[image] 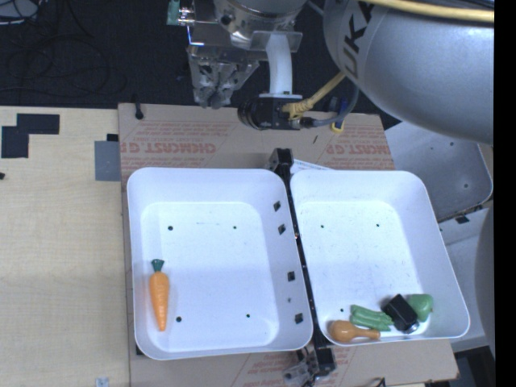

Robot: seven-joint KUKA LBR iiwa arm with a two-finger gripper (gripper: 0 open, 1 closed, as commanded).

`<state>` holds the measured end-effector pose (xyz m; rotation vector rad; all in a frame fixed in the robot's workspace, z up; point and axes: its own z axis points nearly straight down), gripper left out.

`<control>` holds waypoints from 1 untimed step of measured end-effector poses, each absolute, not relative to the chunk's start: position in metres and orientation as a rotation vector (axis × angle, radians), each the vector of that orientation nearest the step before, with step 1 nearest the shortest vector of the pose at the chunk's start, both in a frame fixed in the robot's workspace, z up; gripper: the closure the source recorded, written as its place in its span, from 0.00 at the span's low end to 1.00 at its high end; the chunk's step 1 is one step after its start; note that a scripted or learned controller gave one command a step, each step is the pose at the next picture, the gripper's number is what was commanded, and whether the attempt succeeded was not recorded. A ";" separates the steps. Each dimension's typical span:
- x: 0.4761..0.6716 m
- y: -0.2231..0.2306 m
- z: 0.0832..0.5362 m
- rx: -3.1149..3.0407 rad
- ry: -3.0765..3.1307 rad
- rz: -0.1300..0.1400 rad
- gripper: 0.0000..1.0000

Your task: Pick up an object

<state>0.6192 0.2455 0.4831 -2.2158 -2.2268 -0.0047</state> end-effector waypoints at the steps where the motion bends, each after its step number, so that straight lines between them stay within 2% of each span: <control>1: 0.597 0.243 0.542 -2.219 -2.224 -0.002 1.00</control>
